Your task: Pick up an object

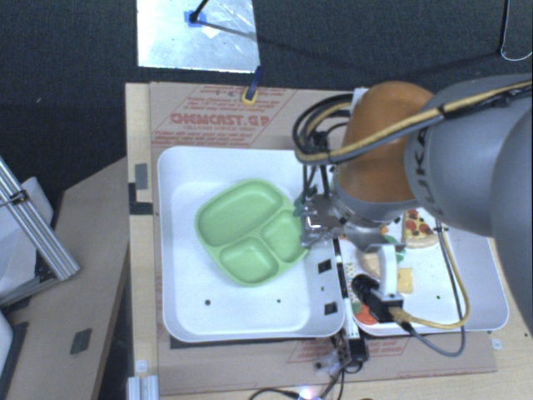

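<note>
A light green divided plate [248,228] lies in the left white bin [187,307], toward its right side. My gripper [310,223] hangs at the plate's right edge, over the wall between the two bins, under the orange wrist band [385,144]. The arm's bulk hides most of the fingers. In the right bin [487,307] a pizza-slice toy [419,227] shows past the arm, with a yellow piece [404,280] and a red and green item [365,311] nearer the front.
The grey arm [475,165] covers much of the right bin. Cables loop from the wrist and a yellow one trails across the right bin's floor. A foil-covered sheet [198,23] lies beyond the bins. Bare white floor shows in the left bin's front.
</note>
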`<state>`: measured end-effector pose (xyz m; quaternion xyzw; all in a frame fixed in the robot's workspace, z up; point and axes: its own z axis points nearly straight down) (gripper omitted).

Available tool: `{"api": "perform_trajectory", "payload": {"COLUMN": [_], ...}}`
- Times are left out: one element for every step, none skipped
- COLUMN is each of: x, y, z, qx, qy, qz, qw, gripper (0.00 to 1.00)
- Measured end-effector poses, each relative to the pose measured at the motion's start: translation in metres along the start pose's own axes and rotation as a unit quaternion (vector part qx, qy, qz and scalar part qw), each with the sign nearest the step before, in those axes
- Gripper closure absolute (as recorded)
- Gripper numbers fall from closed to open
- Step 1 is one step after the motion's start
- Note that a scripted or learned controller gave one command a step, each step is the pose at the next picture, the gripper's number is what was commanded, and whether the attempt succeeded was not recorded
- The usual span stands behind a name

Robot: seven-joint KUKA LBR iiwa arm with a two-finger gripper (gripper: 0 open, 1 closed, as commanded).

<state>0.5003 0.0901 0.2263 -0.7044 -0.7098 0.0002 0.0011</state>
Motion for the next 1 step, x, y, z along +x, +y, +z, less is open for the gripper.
{"api": "perform_trajectory", "payload": {"x": [-0.0007], "y": [0.0157], "z": [-0.0047], "qx": [-0.002], "qy": [0.0], "qz": [0.001], "qw": [1.0], "gripper": [1.0]}}
